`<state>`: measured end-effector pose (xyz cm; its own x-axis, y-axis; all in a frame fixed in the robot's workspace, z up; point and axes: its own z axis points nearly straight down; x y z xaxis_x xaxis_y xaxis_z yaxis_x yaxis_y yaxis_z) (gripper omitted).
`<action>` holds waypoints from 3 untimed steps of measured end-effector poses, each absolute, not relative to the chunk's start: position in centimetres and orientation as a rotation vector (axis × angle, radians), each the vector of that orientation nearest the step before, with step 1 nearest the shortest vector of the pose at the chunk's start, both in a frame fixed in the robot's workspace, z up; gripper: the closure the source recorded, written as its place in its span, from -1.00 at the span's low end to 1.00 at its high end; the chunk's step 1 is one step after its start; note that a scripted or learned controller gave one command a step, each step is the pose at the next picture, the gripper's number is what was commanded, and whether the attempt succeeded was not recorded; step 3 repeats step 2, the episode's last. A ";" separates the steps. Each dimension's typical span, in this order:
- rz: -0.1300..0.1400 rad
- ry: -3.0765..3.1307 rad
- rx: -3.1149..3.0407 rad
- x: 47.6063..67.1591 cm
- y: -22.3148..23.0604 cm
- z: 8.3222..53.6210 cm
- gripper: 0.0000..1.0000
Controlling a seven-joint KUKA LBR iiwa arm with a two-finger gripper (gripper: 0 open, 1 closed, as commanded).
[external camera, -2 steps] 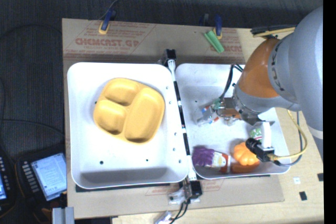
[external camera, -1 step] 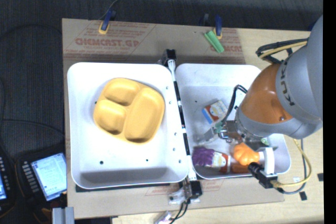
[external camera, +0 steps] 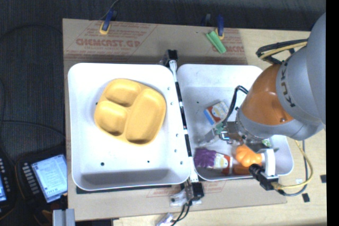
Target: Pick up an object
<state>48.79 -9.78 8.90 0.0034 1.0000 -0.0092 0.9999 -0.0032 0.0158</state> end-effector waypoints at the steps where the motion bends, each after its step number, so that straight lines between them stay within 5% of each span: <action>1: 0.008 2.206 2.213 48.8 -9.8 8.9 -1.00; 3: 0.009 2.209 2.212 48.8 -9.9 8.9 -1.00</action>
